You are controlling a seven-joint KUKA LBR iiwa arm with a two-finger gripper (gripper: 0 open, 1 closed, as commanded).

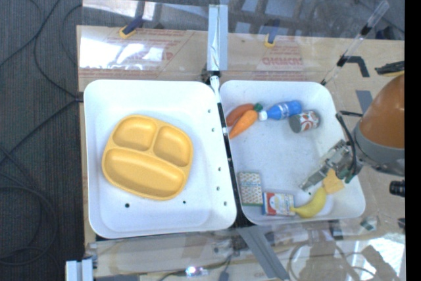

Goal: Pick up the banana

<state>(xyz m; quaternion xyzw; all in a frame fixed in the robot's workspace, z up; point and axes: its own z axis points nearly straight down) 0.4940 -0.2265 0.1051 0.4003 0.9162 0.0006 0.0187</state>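
The yellow banana lies curved along the front edge of the right bin, near its front right corner. My gripper hangs just above and slightly behind the banana, slanting down to the left from the grey wrist at the bin's right wall. A small yellow piece shows right under the gripper body; I cannot tell what it is. Nothing is visibly held.
The right bin also holds two orange carrots, a blue bottle, a small can, a checkered pad and a small carton touching the banana's left end. The left bin holds a yellow divided plate.
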